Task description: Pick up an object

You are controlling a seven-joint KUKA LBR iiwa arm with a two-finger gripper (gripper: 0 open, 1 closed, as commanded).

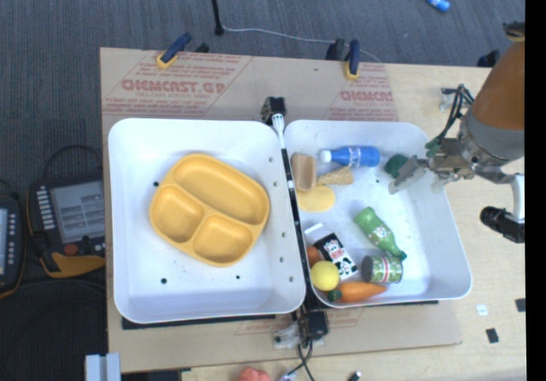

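The right bin (444, 239) holds several small objects. A blue bottle with a white cap (351, 156) lies near its far wall, and a green bottle (378, 230) lies in the middle. A labelled jar (382, 269), an orange carrot (363, 291), a yellow lemon (324, 275) and a black-and-white box (338, 256) crowd the near corner. My gripper (416, 169) hangs over the bin's far right corner, right of the blue bottle. A small dark green object (395, 165) sits right at its tip; whether it is held is unclear.
The left bin (136, 277) holds a yellow divided plate (211, 208). A tan piece (304, 170) and a flat yellow piece (317, 198) lie by the right bin's left wall. Clamps (351, 60) and a cable sit at the bench's far edge.
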